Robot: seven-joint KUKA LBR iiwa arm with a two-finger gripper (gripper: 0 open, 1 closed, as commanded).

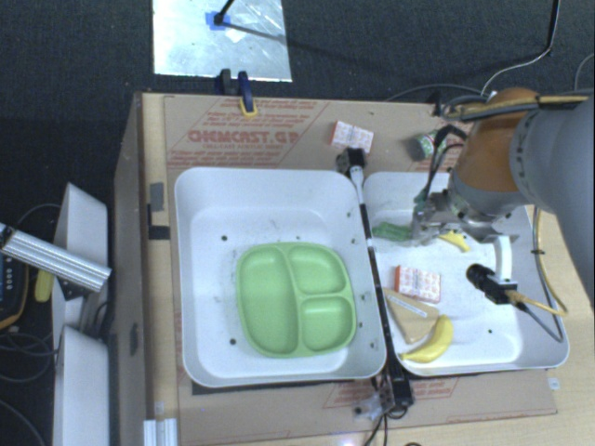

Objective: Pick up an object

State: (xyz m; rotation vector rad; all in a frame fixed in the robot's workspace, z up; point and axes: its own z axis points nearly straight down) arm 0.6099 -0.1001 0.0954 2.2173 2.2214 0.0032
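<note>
Foil (221, 24): lay on dark carpet (65, 35).
Cardboard (242, 136): lay under both bins (197, 193).
Packet (352, 136): rested on cardboard, beyond the bins.

Fixed high slant over both bins (216, 210)

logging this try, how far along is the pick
Done: the gripper is down in the right bin, beside a green item. In hand: no object visibly held. Left: the grasp and lift; the banana and packet lie on the bin floor.
</note>
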